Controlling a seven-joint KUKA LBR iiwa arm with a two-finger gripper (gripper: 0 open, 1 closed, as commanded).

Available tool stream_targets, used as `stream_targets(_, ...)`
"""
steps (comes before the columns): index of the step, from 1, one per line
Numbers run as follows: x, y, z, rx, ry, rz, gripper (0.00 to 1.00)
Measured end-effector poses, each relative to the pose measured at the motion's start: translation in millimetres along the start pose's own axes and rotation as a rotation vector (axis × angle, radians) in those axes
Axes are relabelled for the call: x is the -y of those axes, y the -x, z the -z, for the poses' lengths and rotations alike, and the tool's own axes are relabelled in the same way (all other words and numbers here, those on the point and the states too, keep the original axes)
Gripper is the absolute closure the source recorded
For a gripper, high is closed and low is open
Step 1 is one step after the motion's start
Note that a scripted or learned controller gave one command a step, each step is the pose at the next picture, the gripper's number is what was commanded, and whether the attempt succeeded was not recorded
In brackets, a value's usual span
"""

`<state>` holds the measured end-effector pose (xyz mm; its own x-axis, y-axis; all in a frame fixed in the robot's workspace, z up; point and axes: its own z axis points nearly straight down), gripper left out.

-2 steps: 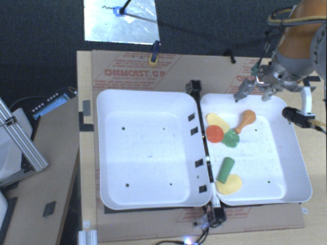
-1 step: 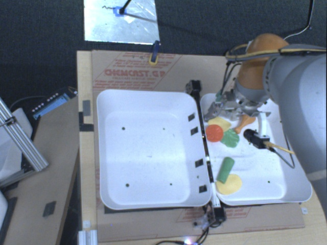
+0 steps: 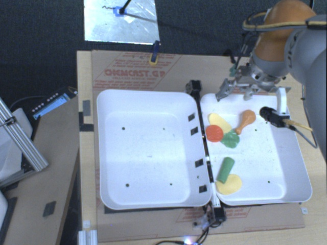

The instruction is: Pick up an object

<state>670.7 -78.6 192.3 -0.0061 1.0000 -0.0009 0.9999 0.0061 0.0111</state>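
claw [image 3: 236, 90]: metal, over the right bin's [image 3: 291, 157] far-left corner; can't tell whether it grips anything
green cylinder [image 3: 225, 169]: smooth plastic, near the bin's near-left corner, long axis running near-to-far, slightly tilted
drumstick [image 3: 244, 121]: tan, knobbed end toward far-right
red disc [image 3: 214, 133]: flat, round, beside the left wall
yellow pieces [image 3: 228, 185]: flat, rounded
left bin [image 3: 148, 152]: white, shallow, glossy

Robot lab: KUKA arm [image 3: 301, 50], twin white bins [image 3: 148, 147], cardboard-topped bench [image 3: 138, 70].
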Motion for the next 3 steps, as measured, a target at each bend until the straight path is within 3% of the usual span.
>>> stream_targets(1, -2, -32, 322, 0.001, 0.011, 0.002, 0.00)
stream_targets(2, 13, -89, 204, -0.003, -0.019, 0.003, 0.00)
stream_targets(3, 10, -122, 27, -0.002, -0.026, 0.000, 0.00)
